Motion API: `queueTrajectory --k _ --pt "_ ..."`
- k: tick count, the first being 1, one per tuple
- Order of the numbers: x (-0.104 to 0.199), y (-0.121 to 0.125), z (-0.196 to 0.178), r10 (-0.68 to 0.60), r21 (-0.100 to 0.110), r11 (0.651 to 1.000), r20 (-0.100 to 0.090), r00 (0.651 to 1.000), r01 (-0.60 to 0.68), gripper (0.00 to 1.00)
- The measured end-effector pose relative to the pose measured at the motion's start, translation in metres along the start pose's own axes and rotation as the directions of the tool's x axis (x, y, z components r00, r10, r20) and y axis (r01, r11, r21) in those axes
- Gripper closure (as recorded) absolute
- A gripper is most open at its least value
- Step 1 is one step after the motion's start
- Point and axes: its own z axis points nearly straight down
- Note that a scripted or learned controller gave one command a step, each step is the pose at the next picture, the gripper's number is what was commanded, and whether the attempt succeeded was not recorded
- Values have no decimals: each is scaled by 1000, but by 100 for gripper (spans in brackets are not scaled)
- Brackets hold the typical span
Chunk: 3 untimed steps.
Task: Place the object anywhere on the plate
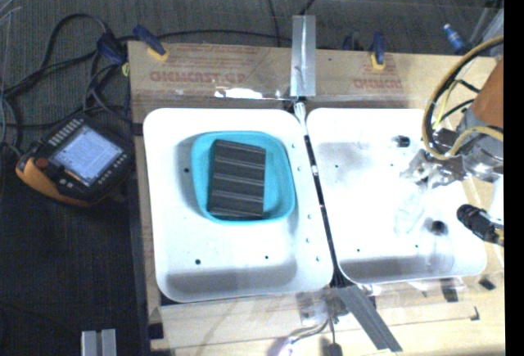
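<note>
Blue against all that white: a plate [282, 174] sits in the left bin [164, 207], and a dark grey ribbed block [237, 178] lies flat on it, square in the middle and tilted slightly. The right bin [368, 248] holds a small clear, crumpled-looking scrap [407, 215] near its middle. The claw [434, 170] hangs over that bin's right side, close to the scrap, with the grey arm [491, 133] and its yellow cables coming in from the right. Whether the claw is released or clenched, I cannot tell from here. A handheld control screen [78, 159] rests on the floor to the left.
</note>
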Motion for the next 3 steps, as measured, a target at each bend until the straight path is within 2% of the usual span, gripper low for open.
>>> queueTrajectory --k 1,2,3 --pt "0 0 0 0 0 1000 0 1000 0 0" --pt "41 -32 71 65 2 998 -3 998 -65 0" --pt "-8 -37 -7 113 0 994 -1 994 -113 0"
